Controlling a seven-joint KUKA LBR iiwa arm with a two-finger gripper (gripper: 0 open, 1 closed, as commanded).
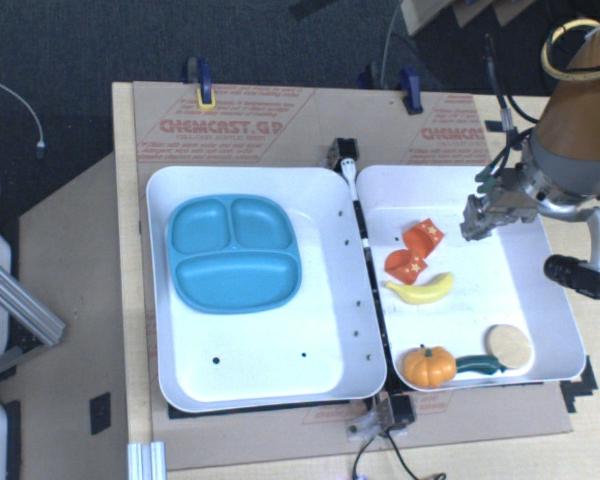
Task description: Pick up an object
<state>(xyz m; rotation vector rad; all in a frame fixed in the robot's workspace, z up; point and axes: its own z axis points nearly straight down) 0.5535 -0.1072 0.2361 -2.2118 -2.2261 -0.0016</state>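
I see the grey two-finger gripper at the frame's right, above the right white bin, near two red plastic pieces. I cannot tell its grip state.

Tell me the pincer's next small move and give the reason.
Probably a short shift left and down toward the red pieces. The pincer hangs above the right bin just to their right, with nothing seen between its tips, and they look like the nearest things.
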